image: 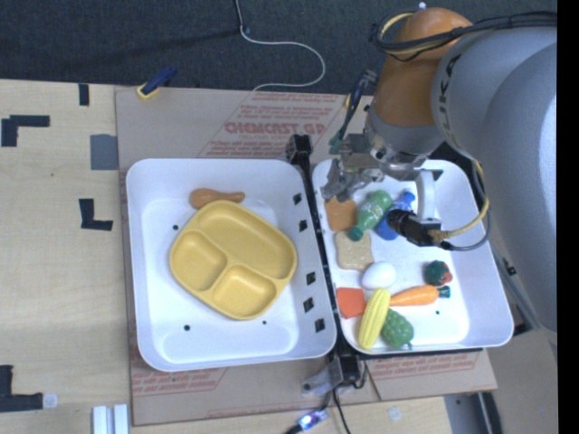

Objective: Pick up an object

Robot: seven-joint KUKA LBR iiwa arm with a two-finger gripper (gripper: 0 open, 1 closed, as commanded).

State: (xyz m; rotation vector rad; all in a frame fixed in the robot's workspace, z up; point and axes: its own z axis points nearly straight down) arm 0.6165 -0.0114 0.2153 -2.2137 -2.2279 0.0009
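Where its grip state cannot be told, metal pincer [348, 181] over glossy plastic food [366, 213] in right bin [479, 333].

Glossy yellow plastic tray [232, 259]

Evenly and brightly lit from overhead; soft, short shadows inside the white bins [145, 242]. Mild glare on the arm [507, 89]. Slightly soft focus throughout.

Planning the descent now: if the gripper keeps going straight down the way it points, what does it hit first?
Most likely the brown toy piece in the right bin, directly below the gripper. The green bottle-shaped toy lies close beside it. Height above the toys is hard to judge from this slanted view.
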